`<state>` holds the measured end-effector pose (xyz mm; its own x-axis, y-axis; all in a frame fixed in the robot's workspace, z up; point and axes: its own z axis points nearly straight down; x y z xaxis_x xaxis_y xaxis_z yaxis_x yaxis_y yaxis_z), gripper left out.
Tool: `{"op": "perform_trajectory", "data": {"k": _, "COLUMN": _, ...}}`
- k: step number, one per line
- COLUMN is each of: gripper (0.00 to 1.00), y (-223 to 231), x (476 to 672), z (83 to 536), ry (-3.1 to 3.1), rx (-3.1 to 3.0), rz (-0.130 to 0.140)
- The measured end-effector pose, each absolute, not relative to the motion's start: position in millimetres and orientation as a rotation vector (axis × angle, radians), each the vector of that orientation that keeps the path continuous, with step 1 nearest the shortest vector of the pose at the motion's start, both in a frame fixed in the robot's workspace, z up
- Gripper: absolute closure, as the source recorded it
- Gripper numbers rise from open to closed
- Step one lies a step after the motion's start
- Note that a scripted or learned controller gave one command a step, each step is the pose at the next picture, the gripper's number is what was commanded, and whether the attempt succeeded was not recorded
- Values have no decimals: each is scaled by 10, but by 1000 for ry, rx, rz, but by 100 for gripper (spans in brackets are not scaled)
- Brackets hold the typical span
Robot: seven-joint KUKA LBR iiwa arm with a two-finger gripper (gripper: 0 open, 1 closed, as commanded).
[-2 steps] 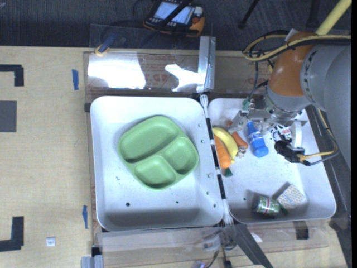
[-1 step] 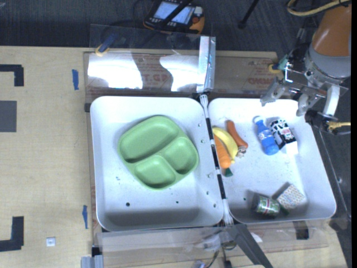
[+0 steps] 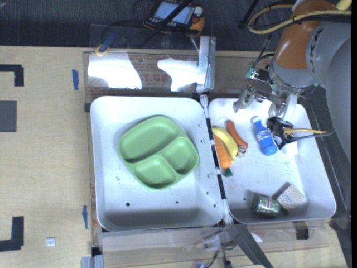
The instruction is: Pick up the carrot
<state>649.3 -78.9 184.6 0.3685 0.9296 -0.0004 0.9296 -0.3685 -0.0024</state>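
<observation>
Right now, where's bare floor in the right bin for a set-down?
Free: middle of the right bin, between the blue bottle and the can. Crowded: left wall, where banana, carrot and red sausage bunch; near corner holds can and patterned packet.

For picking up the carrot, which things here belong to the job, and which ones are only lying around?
Belongs to the job:
- carrot, in the right bin, against its left wall
- tool, above that bin's far end

Only lying around:
- banana
- blue bottle
- green can
- patterned packet
- green divided plate

Orange carrot [image 3: 222, 153] lying flat, right bin's left edge.
</observation>
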Motion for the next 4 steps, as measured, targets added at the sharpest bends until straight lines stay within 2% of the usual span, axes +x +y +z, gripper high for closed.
{"op": "perform_trajectory", "data": {"k": 1, "gripper": 0, "y": -864, "x": 6672, "z": 3069, "ry": -1627, "rx": -2688, "rz": 0}}
{"op": "perform_trajectory", "data": {"k": 2, "gripper": 0, "y": -1793, "x": 6672, "z": 3408, "ry": -1610, "rx": -2701, "rz": -1}}
{"op": "perform_trajectory", "data": {"k": 3, "gripper": 0, "y": -2098, "x": 6671, "z": 2525, "ry": -1237, "rx": -2885, "rz": 4}}
{"op": "perform_trajectory", "data": {"k": 4, "gripper": 0, "y": -2093, "x": 6623, "z": 3483, "ry": -1016, "rx": -2974, "rz": 0}}
